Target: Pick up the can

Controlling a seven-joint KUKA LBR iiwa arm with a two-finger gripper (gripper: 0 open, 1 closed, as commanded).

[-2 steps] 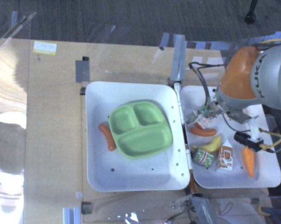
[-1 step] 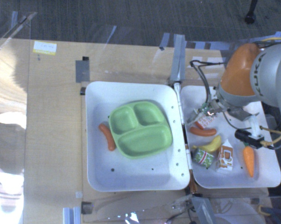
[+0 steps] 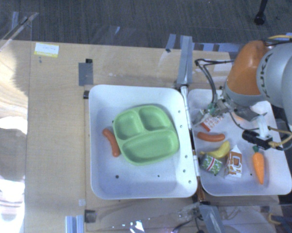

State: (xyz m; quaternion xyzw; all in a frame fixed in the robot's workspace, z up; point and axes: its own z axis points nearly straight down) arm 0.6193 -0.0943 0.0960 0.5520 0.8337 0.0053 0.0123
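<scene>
gripper at the right bin's far-left corner | opening: cannot tell, arm covers it | contact: tip over a red-and-white packet | can: on its side, nearer the camera than the gripper, beside banana and carton

Grey KUKA arm with an orange wrist band

The arm has a smooth, rounded grey casing, pale and slightly glossy, with a broad orange band that forms a domed segment above the wrist. Below the band sits a darker grey collar. Thin black cables loop out from the wrist area and curve back toward it. A white fitting with a black piece and a loop of pale yellowish cord shows beside the lower part of the arm.
</scene>
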